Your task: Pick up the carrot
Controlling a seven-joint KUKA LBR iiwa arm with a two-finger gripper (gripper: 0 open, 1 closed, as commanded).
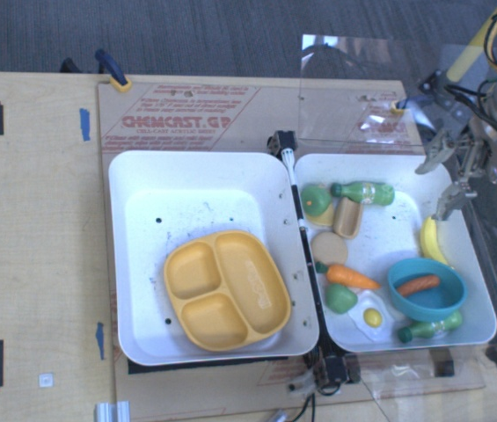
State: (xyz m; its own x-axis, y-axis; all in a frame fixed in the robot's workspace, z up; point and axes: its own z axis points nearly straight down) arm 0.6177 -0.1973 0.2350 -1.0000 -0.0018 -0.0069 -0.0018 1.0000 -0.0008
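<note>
The carrot (354,278), orange with a green stub at its left end, lies in the right bin (406,222) near the bin's middle. It sits between a round tan piece (329,250) and a green fruit (340,299), and its tip points at the blue bowl (426,290). My gripper (442,183) hangs over the bin's upper right edge, well up and to the right of the carrot. Its fingers are open with nothing between them.
The right bin also holds a green bottle (364,193), a green pear (317,200), a tan block (347,218), a banana (433,240), a fried egg (371,316) and a second green bottle (428,327). A red item (418,283) lies in the bowl. A yellow divided plate (226,288) sits in the left bin (195,192).
</note>
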